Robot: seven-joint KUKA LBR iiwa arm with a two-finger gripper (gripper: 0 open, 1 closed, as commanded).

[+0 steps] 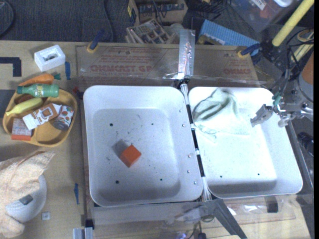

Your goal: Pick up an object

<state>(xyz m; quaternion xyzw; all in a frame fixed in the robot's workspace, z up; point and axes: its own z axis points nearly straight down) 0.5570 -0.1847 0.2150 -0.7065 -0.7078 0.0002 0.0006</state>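
Note:
An orange cube (131, 155) lies in the left bin (99, 108), a little left of its middle, with a dark shadow beside it. In the right bin (249, 178), near the far left corner, lies a blurred pale translucent object with dark curved edges (214, 108). My gripper (271, 118) hangs over the right bin's far right edge, well to the right of that object. Its fingers (259, 116) are spread open and hold nothing.
A wooden bowl (50, 136) of toy food and small cartons sits left of the bins, with a white box (50, 57) behind it. A beige cloth (22, 178) covers the front left corner. Cables and a yellow pole (296, 16) stand at the back right.

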